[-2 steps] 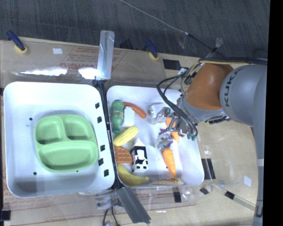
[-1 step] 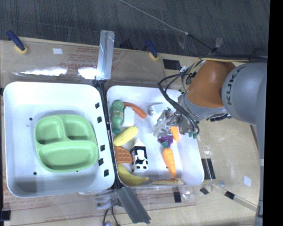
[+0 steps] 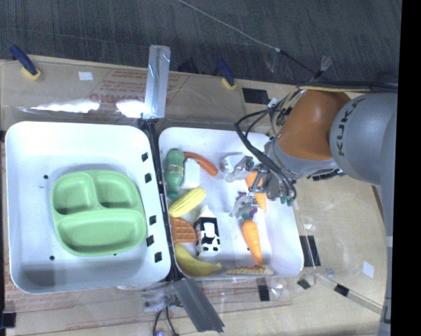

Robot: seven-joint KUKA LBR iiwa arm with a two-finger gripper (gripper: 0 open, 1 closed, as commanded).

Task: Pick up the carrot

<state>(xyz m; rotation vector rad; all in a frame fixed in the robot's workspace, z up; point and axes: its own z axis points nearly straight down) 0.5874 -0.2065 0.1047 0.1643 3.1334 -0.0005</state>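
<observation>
The carrot (image 3: 252, 240) is orange with a small leafy top. It lies in the right bin (image 3: 288, 237) near the right wall, tip pointing to the front. My gripper (image 3: 239, 184) hangs just behind the carrot's leafy end, over the bin's right half. Its two silver fingers (image 3: 244, 202) stand apart, so it is open, with nothing held between them. A small orange piece (image 3: 258, 191) shows right beside the fingers, close under the wrist.
The right bin also holds a green bottle-like item (image 3: 174, 168), an orange-red sausage shape (image 3: 201, 163), a corn cob (image 3: 186, 201), a waffle (image 3: 183, 231), a cow figure (image 3: 208, 235) and a banana (image 3: 196, 264). A green divided tray (image 3: 97, 212) sits in the left bin (image 3: 23, 192).
</observation>
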